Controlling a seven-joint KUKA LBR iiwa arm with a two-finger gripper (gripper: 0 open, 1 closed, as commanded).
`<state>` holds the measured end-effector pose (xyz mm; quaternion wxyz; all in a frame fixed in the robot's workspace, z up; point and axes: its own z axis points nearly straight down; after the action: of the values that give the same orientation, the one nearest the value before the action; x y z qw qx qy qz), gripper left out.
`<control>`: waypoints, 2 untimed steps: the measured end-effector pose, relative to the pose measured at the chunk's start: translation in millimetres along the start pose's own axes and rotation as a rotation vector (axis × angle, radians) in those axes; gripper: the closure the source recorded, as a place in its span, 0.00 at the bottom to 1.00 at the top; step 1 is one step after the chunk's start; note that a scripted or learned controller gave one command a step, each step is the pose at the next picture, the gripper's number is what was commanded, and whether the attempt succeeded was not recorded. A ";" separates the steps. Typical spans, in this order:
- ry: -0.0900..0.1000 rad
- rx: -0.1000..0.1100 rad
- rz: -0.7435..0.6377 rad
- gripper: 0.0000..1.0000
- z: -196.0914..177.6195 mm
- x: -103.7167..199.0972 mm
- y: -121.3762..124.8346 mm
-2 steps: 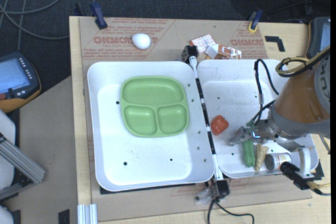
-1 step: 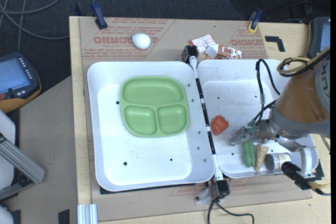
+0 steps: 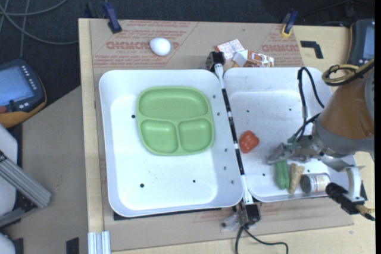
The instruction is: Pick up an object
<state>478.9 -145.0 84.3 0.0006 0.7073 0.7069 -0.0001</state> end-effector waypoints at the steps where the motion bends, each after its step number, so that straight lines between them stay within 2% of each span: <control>1: 0.002 0.002 -0.001 0.00 0.0 8.8 0.0; 2: 0.002 0.003 -0.001 0.00 0.0 26.7 0.0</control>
<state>478.9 -118.3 84.3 -0.0011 0.7068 0.7074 -0.0002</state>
